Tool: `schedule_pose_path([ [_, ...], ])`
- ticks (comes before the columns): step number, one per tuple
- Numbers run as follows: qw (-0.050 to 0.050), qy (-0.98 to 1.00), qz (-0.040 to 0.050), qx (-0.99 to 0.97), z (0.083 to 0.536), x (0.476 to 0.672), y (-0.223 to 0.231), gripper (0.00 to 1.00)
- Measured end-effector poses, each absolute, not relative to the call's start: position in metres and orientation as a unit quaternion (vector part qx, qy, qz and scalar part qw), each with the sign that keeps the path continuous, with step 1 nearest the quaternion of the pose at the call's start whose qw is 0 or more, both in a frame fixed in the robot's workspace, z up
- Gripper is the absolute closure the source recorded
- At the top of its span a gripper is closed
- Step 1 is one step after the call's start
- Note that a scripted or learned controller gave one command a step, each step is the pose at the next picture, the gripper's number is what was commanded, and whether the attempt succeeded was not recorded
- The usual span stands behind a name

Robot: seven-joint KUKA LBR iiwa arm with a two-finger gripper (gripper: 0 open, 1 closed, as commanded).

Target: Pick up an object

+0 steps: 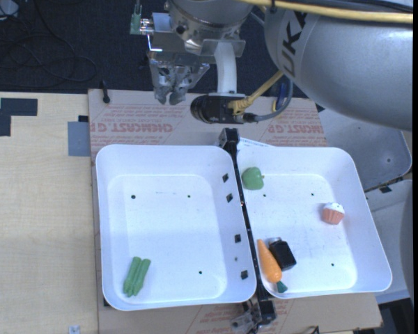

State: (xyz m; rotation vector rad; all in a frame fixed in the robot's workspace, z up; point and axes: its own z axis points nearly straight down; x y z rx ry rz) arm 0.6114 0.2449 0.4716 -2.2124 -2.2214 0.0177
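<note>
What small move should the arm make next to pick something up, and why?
Probably travel toward the right bin and descend over the green apple-like toy. The gripper hangs beyond the bins' far edge with nothing between its fingers, and that toy is the nearest object, lying apart from the others, though close to the divider.

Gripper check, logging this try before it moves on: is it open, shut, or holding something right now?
Gripper: raised beyond the bins' far edge, nothing seen between its fingers; open or shut cannot be told.
</note>
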Motion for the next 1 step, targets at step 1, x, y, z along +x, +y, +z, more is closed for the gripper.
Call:
schedule_pose_path([
  [1, 0.002, -0.710, 0.0039, -0.704, 0.4852, 0.6120, 0.2455, 1.00],
])
